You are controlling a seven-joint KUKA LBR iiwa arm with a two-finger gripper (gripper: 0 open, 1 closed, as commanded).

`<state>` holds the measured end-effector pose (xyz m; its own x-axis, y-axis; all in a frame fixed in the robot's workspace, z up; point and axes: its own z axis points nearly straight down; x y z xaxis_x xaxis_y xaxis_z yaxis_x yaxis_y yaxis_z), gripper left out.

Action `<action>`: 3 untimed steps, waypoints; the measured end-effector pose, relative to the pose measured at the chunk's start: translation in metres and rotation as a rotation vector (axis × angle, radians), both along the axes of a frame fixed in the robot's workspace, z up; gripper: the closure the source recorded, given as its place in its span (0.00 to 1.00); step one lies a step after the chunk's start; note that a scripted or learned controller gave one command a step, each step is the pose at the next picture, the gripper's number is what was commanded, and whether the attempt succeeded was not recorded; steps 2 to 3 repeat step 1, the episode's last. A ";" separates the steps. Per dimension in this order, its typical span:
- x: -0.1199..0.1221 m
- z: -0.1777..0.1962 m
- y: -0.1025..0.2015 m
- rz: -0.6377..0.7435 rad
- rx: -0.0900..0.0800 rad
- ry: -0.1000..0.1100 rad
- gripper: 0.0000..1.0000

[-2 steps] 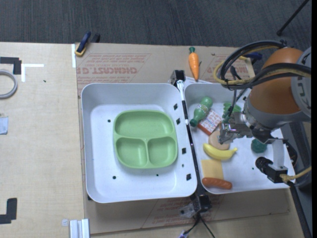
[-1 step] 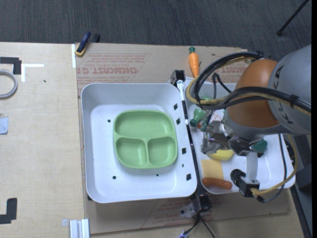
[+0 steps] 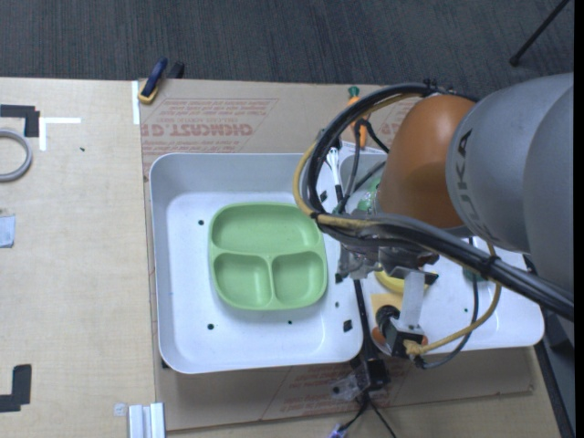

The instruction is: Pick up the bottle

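Note:
My grey arm with its orange band (image 3: pixel 429 162) reaches in from the right and hangs low over the right bin (image 3: pixel 511 322). It covers most of that bin's contents. The gripper (image 3: pixel 383 265) sits below the wrist, near the divide between the two bins, half buried in cables. A small yellow object (image 3: pixel 391 281) peeks out right beneath it, and a bit of green (image 3: pixel 367 201) shows beside the wrist. I cannot pick out a bottle's shape among these. Whether anything is held cannot be told.
A light green three-compartment plate (image 3: pixel 269 255) lies in the left bin (image 3: pixel 182 281). Black and yellow cables (image 3: pixel 315 167) loop off the wrist over the bins' shared edge. Cardboard (image 3: pixel 210 121) lies under the bins. A blue-and-yellow tool (image 3: pixel 153 78) rests at the bench's far edge.

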<state>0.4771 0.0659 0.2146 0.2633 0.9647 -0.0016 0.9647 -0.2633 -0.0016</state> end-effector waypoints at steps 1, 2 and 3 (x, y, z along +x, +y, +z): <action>0.000 0.022 0.041 0.405 0.000 -0.001 1.00; 0.000 0.022 0.041 0.405 0.000 -0.001 1.00; 0.000 0.022 0.041 0.405 0.000 -0.001 1.00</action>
